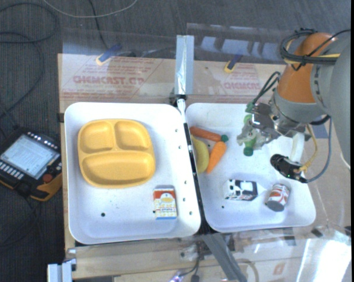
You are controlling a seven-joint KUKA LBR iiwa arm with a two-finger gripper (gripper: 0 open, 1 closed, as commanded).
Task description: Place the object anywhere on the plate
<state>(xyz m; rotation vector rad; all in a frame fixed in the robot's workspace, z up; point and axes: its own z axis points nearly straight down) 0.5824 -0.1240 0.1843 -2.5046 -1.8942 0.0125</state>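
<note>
Presently, the claw is being held over the upper part of the right bin, with something green seen at its tip; whether it is spread or pressed together cannot be told. No object is being seen clearly gripped, so the pick is being judged as the step in hand. 2 carrots and a yellow banana-like piece are lying just beside the claw, while a black-and-white carton and a small can are lying nearer the front. The plate, yellow with 3 compartments, is resting in the left bin, well apart. A single item is best being approached squarely, neighbours being kept untouched, and lifted clear of the dividing wall before being carried across.
</note>
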